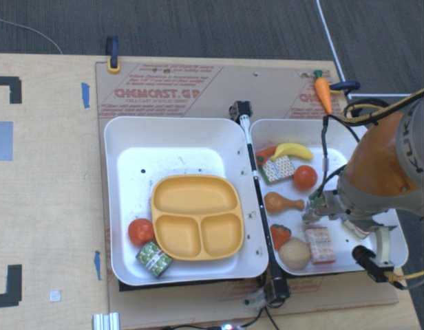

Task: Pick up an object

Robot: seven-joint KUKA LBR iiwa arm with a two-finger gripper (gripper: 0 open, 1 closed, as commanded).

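Note:
My gripper (316,210) hangs low over the right bin (398,249), just above a pink and white box (320,245) and right of a brown drumstick (283,201). The grey wrist and orange band cover the bin's right half. Around it lie a banana (293,150), a red tomato (305,177), a green patterned packet (278,168), a small red piece (280,234) and a beige ball (293,254). I see nothing held in the gripper.
The left bin (122,143) holds a yellow divided plate (197,216), a red tomato (140,231) and a green packet (153,258). A carrot (323,93) lies on the cardboard behind the right bin. A black clamp (241,110) sits between the bins.

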